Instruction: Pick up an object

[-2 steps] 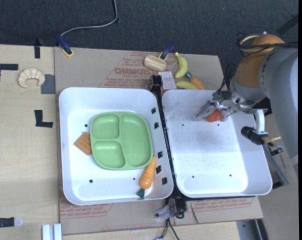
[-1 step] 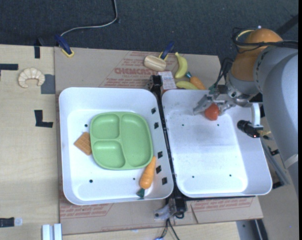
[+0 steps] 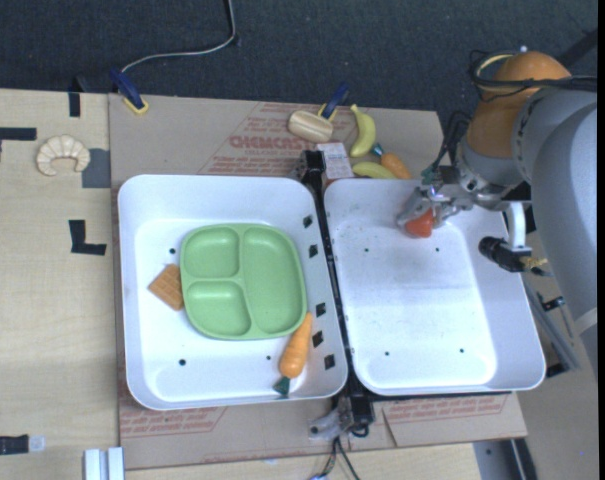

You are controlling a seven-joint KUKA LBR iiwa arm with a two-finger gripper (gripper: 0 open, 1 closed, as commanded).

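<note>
Fingers (image 3: 423,211) are closed down around a small red object (image 3: 419,227); red shows right at the tips, so it looks gripped, though I can't tell if it's lifted clear of the floor or touching it. Gripper (image 3: 422,215) sits over the far part of the right bin (image 3: 502,368), near its back wall, arm (image 3: 567,168) reaching in from the side with the orange band (image 3: 507,103) above the wrist.

Everything else relative to the right bin:
- Left bin (image 3: 142,368) butts against its near-side wall, touching along the shared edge.
- Green plate (image 3: 244,279), three compartments, lies flat in the left bin, roughly centred.
- Carrot (image 3: 296,350) in the left bin, just beside the plate's corner closest to the right bin, tilted.
- Tan wedge (image 3: 168,286) on the plate's opposite side, touching or tucked under its rim.
- Bananas (image 3: 364,140) and a bread roll (image 3: 310,124) on the cardboard (image 3: 252,138) just behind the right bin's back corner.
- Croissant (image 3: 62,154) well away, on the bench (image 3: 32,298) beyond the left bin.
</note>
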